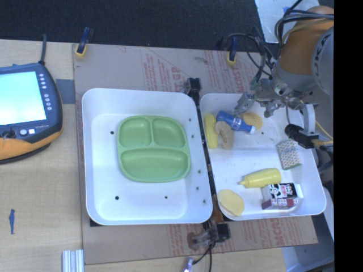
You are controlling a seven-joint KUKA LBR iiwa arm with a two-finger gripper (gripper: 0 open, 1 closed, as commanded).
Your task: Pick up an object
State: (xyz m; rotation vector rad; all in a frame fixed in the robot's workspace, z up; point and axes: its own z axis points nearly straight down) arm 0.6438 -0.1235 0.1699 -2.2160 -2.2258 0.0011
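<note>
Arm: grey metal with a glossy orange band, reaching in from the right over the right bin (317,205).
Gripper (253,105): low over the far end of that bin, just above a blue cylindrical bottle (235,122).
Fingers: cannot tell whether apart or together.
Blue bottle: lies on its side, touching a pale knobbly piece (226,135), beside a ridged yellow corn cob (210,130).
Nearer contents: smooth yellow squeeze bottle (261,178), flat yellow disc (231,202), black-and-white printed carton (281,196), speckled square sponge (289,153).
Left bin (96,208): holds a matte green divided plate (152,149) with three compartments.
Tabletop (39,208): light wood grain, carrying a tablet-like controller (25,109).
</note>
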